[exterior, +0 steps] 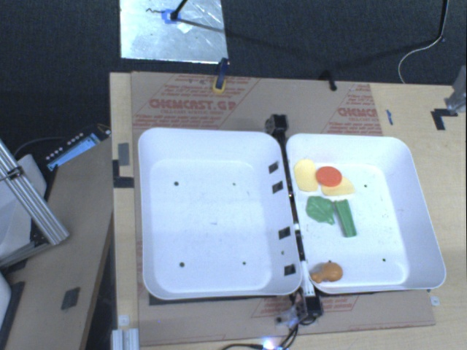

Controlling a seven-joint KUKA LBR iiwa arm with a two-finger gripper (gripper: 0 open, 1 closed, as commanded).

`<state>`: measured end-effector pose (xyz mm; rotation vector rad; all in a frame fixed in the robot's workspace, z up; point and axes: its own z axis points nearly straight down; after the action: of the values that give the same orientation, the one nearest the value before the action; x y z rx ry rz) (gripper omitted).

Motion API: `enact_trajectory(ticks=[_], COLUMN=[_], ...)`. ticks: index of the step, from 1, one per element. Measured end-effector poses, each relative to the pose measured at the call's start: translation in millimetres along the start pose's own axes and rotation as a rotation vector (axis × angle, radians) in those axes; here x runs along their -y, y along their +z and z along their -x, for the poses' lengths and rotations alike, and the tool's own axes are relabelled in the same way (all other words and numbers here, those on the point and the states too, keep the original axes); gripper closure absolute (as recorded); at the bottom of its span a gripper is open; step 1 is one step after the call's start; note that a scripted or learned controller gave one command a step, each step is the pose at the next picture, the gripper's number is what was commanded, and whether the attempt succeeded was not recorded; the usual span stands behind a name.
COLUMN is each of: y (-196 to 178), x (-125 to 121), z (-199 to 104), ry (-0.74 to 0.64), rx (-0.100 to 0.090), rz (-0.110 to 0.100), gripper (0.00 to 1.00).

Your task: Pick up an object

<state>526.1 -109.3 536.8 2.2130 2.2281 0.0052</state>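
Couldn't tell if my fingers were spread or pressed together. The right bin (pixel 408 195) held a yellow piece (pixel 306 174), a red disc (pixel 329 175) touching a second yellow piece (pixel 341 189), a green leafy piece (pixel 319 208) beside a green stick (pixel 345 218), and a brown lump (pixel 326 272) near the front wall. The left bin (pixel 211 217) sat alongside on the bench (pixel 124 195).

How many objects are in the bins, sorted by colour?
Yellow: 2, the rounded yellow piece and the flat yellow piece under the red disc, both in the right bin
Red: 1, the red disc
Green: 2, the leafy green piece and the green stick
Orange-brown: 1, the orange-brown lump near the front edge
Total: 6
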Motion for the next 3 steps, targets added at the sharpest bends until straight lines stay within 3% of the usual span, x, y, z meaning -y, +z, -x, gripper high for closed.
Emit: enact_trajectory(ticks=[1, 2, 3], y=[15.2, 1.1, -0.5], x=[-69.0, -145.0, -36.9], z=[31.5, 22.8, -30.9], ry=[0.006, -0.001, -0.002], rx=[0.004, 0.004, -0.001], rz=[-0.001, 0.005, 0.000], gripper=[1.00, 1.00, 1.00])
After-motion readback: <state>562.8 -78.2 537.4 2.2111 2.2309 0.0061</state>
